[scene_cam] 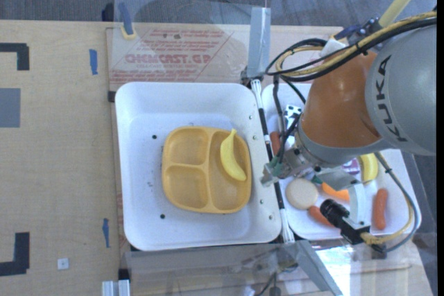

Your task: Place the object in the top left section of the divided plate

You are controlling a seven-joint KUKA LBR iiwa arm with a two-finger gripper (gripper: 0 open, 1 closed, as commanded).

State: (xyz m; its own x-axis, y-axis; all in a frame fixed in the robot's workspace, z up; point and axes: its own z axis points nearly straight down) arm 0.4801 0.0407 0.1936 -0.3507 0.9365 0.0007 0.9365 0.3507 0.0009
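A: One banana (234,156) lies in the divided plate (182,180), in the big section, well left of the gripper (281,166).

B: The wrong section, likely. Whether that gripper holds anything cannot be told; it hangs over the bin divider.

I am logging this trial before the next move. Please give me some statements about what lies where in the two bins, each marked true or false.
1. The banana lies in the yellow divided plate. True.
2. The plate sits in the right bin. False: it sits in the left bin.
3. The banana lies in the plate's top left section. False: it lies in the large right section.
4. A hot dog lies in the right bin. True.
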